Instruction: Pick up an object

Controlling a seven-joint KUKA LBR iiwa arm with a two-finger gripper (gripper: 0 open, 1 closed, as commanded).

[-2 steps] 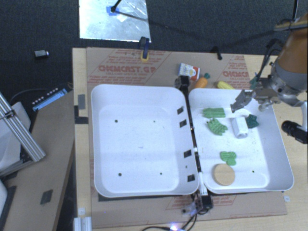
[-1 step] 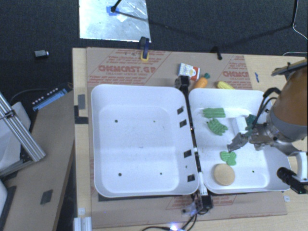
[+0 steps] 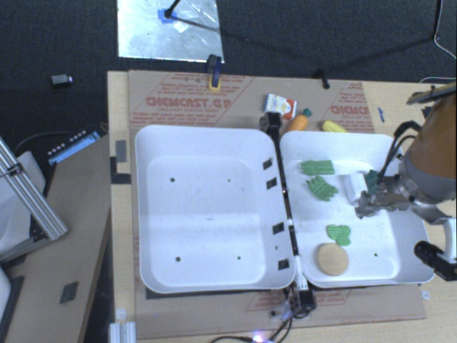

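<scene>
Floor: dark carpet [image 3: 321, 20] past the desk's far edge.
Floor plate: shiny metal sheet [image 3: 170, 18] off the far-left corner, blue tape on it.
Cable: thin black line [image 3: 385, 52] crossing the carpet.
Desk: tan board [image 3: 121, 213] under printed cardboard [image 3: 189, 98].
Left side: aluminium rail [image 3: 28, 199] lying aslant.
Light: even, glare on the metal sheet.

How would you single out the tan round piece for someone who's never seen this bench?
Take the right bin, the one the arm reaches into. Near its front edge lies the tan disc, just below a small green piece. It is the one round, tan thing there; its neighbours are green.
</scene>
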